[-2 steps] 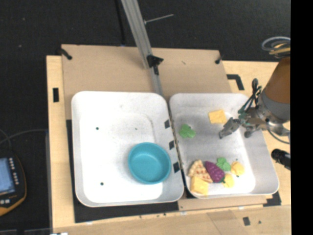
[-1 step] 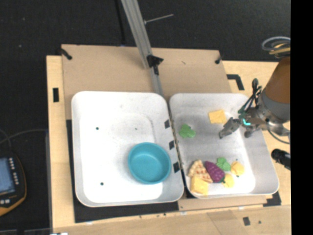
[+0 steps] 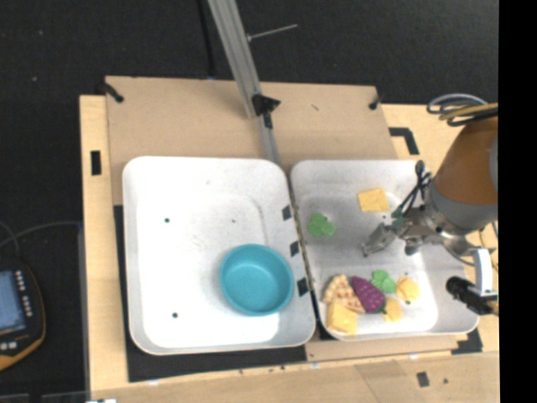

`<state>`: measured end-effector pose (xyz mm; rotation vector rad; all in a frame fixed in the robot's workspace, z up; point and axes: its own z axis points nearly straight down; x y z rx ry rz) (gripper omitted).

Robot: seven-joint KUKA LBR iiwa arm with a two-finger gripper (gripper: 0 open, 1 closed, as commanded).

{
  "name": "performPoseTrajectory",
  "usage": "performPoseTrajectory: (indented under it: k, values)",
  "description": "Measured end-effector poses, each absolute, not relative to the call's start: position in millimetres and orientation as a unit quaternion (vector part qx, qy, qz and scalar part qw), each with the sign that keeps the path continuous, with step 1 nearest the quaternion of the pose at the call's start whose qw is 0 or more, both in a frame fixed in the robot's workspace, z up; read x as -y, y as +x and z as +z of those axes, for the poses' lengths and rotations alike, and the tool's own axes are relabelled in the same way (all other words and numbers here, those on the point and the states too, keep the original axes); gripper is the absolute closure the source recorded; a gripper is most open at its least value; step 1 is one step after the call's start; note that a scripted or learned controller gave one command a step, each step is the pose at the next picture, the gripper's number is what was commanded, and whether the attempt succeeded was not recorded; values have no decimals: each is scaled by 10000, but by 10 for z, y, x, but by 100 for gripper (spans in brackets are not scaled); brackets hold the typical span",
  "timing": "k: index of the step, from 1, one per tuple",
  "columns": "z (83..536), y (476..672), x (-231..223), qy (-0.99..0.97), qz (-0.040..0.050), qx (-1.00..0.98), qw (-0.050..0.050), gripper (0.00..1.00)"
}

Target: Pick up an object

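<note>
A single fixed camera looks down at a slant from above the bench (image 3: pixel 235 116), far enough back to take in both white bins whole, the left bin (image 3: pixel 168 200) and the right bin (image 3: pixel 336 183) side by side. The bench's far edge lies toward the top of the view, its near edge at the bottom. The arm (image 3: pixel 470 170) enters from the right edge.

We count two shallow white plastic bins (image 3: pixel 151 225) side by side, with one round teal plastic bowl (image 3: pixel 256 279) in the left bin. In the right bin we count two small green pieces (image 3: pixel 320 225), one purple ridged piece (image 3: pixel 367 293) and about five yellow pieces (image 3: pixel 373 200).
</note>
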<state>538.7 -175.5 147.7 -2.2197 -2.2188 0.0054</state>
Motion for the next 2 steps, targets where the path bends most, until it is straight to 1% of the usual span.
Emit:
performPoseTrajectory:
  k: [1,2]
  values:
    - [999,5392,1766,-7076,2,7066,-14,0]
    - [1121,5402,1775,-7097,-12,7045,-25,100]
